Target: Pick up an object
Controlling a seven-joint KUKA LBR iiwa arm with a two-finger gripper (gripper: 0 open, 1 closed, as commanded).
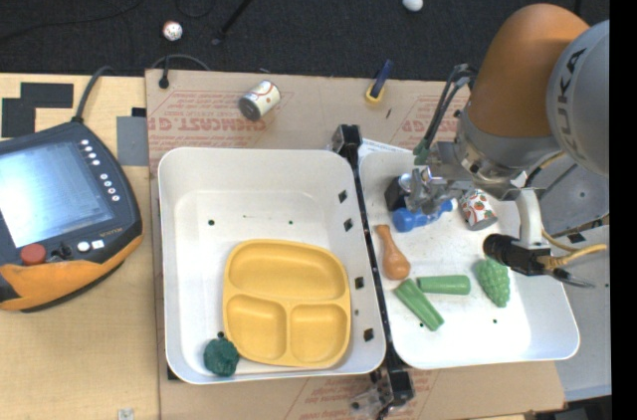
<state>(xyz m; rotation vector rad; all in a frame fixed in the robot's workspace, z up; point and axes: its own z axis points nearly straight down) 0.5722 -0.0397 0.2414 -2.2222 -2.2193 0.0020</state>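
My gripper (pixel 425 192) hangs low over the back left part of the right bin (pixel 542 333). Its tip is right at a blue object (pixel 418 218) lying on the bin floor, and the blue object's upper part is hidden by it. A small red and white object (pixel 478 208) lies just to the right of the gripper. In front lie a brown wooden peg (pixel 392 254), two green sticks (pixel 443 285) (pixel 418 305) and a bumpy green piece (pixel 495 282).
The left bin (pixel 199 199) holds a yellow divided plate (pixel 287 301) and a dark green lump (pixel 221 355) at its front left corner. Behind the bins, a small can (pixel 261 98) and a blue and yellow tool (pixel 378 82) lie on cardboard. A teach pendant (pixel 60 209) sits at far left.
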